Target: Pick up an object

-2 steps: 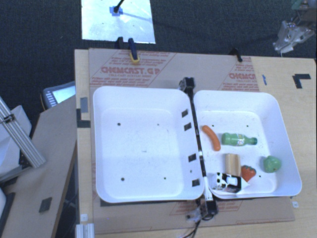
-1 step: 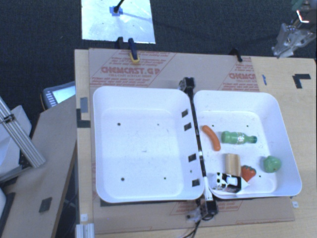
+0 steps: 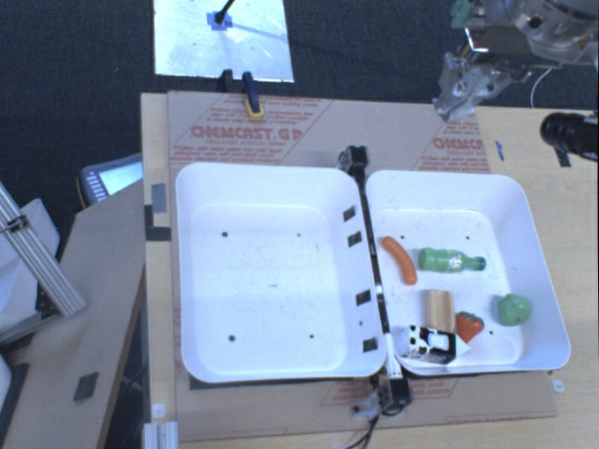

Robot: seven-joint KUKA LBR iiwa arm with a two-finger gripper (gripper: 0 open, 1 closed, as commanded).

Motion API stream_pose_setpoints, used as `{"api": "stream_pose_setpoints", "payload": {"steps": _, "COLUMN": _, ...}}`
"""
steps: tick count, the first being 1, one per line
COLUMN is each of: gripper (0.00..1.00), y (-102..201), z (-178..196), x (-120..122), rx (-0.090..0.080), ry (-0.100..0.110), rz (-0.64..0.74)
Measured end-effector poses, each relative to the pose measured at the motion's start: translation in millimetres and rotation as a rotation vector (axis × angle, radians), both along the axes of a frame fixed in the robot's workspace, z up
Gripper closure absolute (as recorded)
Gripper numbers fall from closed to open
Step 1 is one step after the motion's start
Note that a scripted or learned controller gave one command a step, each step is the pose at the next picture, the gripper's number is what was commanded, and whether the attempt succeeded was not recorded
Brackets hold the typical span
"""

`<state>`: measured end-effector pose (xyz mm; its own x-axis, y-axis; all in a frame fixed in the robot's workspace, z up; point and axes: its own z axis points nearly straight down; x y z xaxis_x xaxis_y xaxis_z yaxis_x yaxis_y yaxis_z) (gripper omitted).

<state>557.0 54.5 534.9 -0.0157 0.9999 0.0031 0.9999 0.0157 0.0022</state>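
Gripper (image 3: 456, 101) hangs beyond the right bin (image 3: 524, 204), fingers impossible to tell, so we're pre-grasp; next it needs dropping onto the bottle (image 3: 450, 261).

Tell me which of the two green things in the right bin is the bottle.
The green bottle lies on its side mid-bin, long, with a pale label, right of the orange sausage. The other green thing is a round lump near the right wall.

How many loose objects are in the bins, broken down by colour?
Green: 2, the bottle and the round green item
Orange or red: 2, the orange sausage shape and the red piece
Tan: 1, the block
Black and white: 1, the patterned item
Total: 6, all in the right bin
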Motion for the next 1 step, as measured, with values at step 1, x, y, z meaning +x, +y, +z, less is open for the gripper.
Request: {"api": "stream_pose_setpoints", "payload": {"steps": 1, "gripper": 1.00, "y": 72.2, "z": -107.3, "x": 17.7, "rx": -0.003, "ry": 0.010, "rz": -0.005}}
